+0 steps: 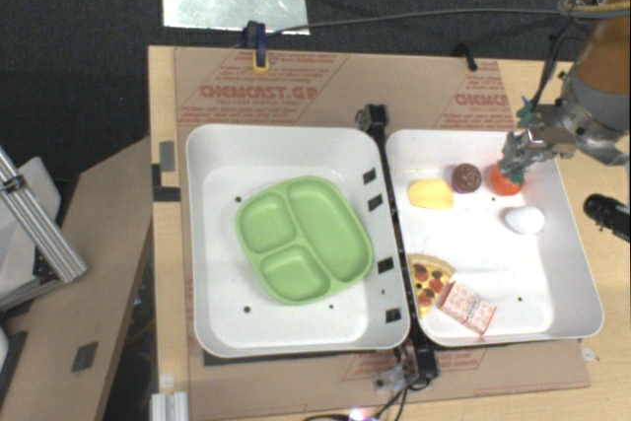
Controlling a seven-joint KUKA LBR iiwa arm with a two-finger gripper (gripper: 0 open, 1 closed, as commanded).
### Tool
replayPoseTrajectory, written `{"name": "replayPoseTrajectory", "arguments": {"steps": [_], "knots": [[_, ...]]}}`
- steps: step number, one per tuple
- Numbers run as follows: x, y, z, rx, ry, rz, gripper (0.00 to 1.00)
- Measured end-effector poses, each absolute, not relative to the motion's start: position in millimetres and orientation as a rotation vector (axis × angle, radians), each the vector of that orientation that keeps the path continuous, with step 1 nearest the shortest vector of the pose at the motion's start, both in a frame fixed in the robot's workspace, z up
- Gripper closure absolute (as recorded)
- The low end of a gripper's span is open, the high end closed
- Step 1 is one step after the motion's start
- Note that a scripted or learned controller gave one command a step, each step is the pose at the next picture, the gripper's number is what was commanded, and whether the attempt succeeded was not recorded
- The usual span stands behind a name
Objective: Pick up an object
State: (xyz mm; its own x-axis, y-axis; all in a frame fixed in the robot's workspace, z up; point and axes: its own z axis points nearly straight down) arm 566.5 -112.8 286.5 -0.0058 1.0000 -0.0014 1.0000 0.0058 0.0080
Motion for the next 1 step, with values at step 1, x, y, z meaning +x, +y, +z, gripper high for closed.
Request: {"name": "replayPoseTrajectory", "arguments": {"steps": [1], "knots": [[569.1, -61.4, 280.7, 2.21, 2.231, 0.004, 1.0]]}}
